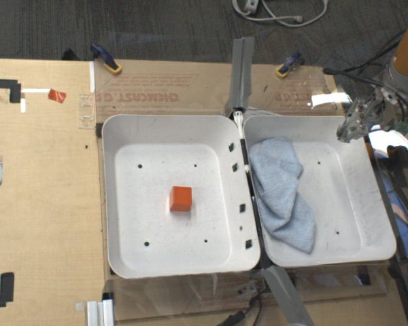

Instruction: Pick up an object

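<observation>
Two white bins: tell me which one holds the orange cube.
The left bin, farther from the hand. The orange cube sits near its middle; the right bin holds a blue-grey cloth instead.

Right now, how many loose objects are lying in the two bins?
2. An orange block lies in the left bin; a blue-grey cloth lies bunched in the right bin beside the divider. Something could be hidden under it.

Grey metal hand [354, 122] — orange band above, black cables alongside
</observation>
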